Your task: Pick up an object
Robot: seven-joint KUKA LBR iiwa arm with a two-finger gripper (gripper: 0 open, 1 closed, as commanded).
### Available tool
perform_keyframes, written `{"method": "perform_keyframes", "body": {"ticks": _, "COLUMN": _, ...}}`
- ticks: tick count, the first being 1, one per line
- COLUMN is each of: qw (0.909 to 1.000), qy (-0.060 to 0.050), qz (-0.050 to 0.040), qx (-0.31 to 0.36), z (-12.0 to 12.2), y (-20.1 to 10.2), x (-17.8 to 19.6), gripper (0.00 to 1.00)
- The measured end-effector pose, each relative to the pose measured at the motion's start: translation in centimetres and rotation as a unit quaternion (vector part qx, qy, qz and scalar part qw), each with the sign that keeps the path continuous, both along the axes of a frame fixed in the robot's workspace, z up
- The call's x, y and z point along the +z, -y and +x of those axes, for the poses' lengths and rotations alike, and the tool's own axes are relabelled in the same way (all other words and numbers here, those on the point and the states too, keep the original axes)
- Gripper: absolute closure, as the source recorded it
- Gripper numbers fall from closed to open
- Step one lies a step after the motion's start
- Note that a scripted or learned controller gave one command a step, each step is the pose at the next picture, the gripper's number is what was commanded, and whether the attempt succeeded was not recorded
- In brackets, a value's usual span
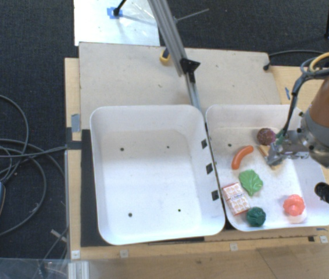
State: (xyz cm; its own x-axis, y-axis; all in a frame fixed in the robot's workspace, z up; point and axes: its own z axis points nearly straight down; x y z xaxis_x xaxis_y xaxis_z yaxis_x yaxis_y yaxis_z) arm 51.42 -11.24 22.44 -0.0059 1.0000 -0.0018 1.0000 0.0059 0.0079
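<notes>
In the right white plastic bin (327, 218), from left to right, lie a small orange sausage-shaped toy (242, 156) and a dark maroon round toy (265, 136), and the gripper (275, 157), whose state I cannot tell, should descend straight, centred on one toy.

Six small things lie in the right bin (220, 118). A dark maroon ball (265, 136) sits toward the far side, just beside the tool (276, 156). An orange sausage (242, 156) lies slanted a little nearer. Below it rests a flat, light green leaf (250, 182). A small red-and-white box (235, 198) lies near the bin's left wall. A dark green lump (256, 216) sits by the near rim, and a reddish-orange tomato (293, 205) lies toward the near right corner.
</notes>
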Motion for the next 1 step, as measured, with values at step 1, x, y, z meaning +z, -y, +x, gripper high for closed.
{"method": "perform_keyframes", "body": {"ticks": 1, "qw": 1.0000, "qy": -0.002, "qz": 0.0004, "qx": 0.000, "z": 0.14, "y": 0.02, "x": 2.09, "gripper": 1.00}}
